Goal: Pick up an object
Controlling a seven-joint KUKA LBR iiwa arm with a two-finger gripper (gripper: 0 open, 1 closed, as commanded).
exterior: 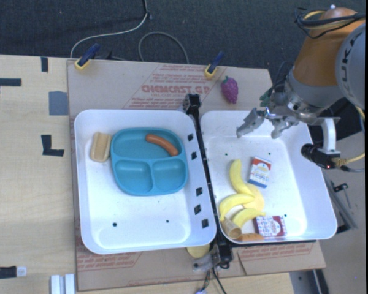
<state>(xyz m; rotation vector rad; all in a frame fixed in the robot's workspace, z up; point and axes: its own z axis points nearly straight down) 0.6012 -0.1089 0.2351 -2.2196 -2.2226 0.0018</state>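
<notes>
Camera view: claw [262, 125] hangs spread open, holding nothing, over the right bin's [306, 188] far edge. Below lie a small box [259, 171], bananas [239, 198] and a red packet [270, 226]; lettering is unreadable. A grape bunch [230, 89] sits at the desk's far edge.

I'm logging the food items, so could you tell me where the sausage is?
The sausage lies in the top compartment of the blue plate, inside the left bin.

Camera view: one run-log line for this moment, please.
gripper: open, above right bin, holding nothing | bananas, boxes: in right bin | hotdog: on blue tray
</notes>
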